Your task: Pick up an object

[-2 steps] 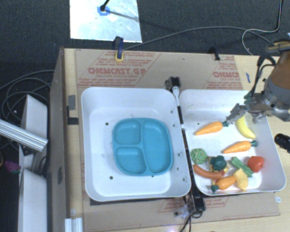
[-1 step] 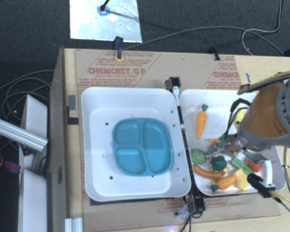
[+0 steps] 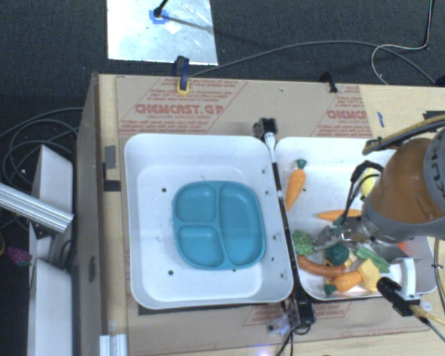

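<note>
The right bin [image 3: 322, 154] holds a pile of toy food at its near end. A carrot [image 3: 295, 185] lies alone by the divider, and an orange piece [image 3: 335, 215] sits further right. Near the front lie a green leafy piece [image 3: 304, 240], a dark green piece [image 3: 338, 254], a red-orange sausage-like piece [image 3: 319, 268], an orange chunk [image 3: 348, 280] and a yellow piece [image 3: 369, 271]. My gripper [image 3: 334, 236] reaches down from the orange-banded wrist [image 3: 404, 188] into this pile, just above the dark green piece. The arm hides the bin's right side.
The left bin [image 3: 144, 199] holds a blue divided plate [image 3: 219, 225] in its middle. A black clip [image 3: 266, 130] sits at the far end of the rim between the bins. Cardboard [image 3: 208, 102] lines the bench behind them. Cables trail across the floor.
</note>
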You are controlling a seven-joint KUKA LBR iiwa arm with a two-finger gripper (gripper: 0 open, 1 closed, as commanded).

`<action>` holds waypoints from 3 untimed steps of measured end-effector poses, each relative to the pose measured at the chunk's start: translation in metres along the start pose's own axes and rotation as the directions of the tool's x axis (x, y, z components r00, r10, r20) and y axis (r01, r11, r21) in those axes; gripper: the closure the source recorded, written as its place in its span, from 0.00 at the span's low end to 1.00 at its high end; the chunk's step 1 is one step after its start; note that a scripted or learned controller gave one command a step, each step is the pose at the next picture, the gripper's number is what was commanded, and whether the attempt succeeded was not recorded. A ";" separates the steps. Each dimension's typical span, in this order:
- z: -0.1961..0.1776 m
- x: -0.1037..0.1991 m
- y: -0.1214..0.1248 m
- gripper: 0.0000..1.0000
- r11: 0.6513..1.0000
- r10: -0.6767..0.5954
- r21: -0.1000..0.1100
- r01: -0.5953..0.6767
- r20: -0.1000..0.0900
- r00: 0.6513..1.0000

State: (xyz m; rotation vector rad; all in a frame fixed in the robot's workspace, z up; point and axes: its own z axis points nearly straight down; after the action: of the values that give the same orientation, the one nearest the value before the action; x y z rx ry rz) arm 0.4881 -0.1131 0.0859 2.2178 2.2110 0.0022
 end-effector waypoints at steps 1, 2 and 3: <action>-0.009 0.002 0.001 1.00 1.000 -0.004 0.001 0.004 -0.004 1.000; -0.119 -0.026 0.001 1.00 1.000 -0.004 0.003 0.004 -0.004 1.000; -0.119 -0.020 0.120 1.00 1.000 -0.008 0.005 0.008 -0.005 1.000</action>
State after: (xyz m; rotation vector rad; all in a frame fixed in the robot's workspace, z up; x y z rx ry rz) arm 0.6067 -0.1332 0.2064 2.2142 2.2247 0.0031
